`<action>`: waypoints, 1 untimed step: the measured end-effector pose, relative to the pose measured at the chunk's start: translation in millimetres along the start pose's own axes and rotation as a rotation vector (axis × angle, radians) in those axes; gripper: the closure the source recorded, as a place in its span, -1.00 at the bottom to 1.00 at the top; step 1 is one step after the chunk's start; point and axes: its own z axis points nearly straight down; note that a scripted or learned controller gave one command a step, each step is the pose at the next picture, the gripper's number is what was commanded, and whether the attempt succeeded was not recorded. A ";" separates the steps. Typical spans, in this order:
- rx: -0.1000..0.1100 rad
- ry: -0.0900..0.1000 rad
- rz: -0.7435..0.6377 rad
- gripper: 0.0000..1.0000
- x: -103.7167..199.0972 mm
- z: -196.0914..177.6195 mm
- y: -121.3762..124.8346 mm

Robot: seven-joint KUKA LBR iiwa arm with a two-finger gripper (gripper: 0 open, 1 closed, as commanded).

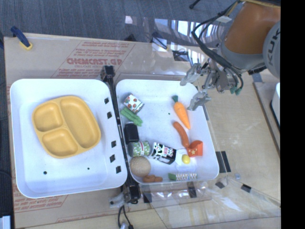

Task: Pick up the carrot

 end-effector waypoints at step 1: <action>-0.008 0.013 -0.135 -1.00 -1.9 153.2 -0.7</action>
